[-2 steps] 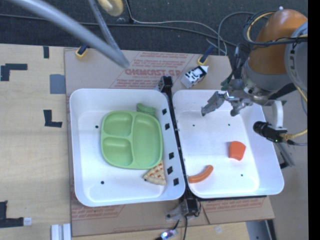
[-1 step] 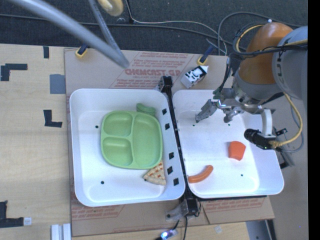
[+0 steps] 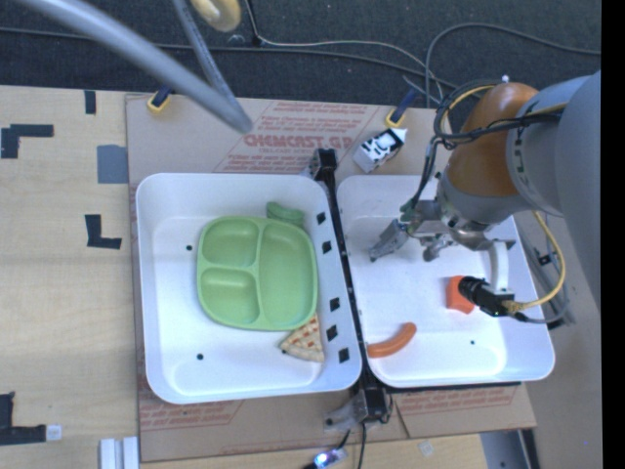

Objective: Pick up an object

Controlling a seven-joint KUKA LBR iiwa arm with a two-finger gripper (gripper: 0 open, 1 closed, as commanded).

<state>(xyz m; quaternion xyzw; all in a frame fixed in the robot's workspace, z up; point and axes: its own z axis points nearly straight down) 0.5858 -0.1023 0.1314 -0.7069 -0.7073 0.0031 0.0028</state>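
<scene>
Over right bin, fingers spread, empty; orange sausage, orange block nearby.

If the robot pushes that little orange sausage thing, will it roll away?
Probably a bit. The small orange sausage-shaped toy looks round and smooth, so a sideways nudge could roll it across the right white bin. Its slight curve may make it wobble rather than roll straight. It looks small and likely light, so the tool could knock it aside easily.
</scene>
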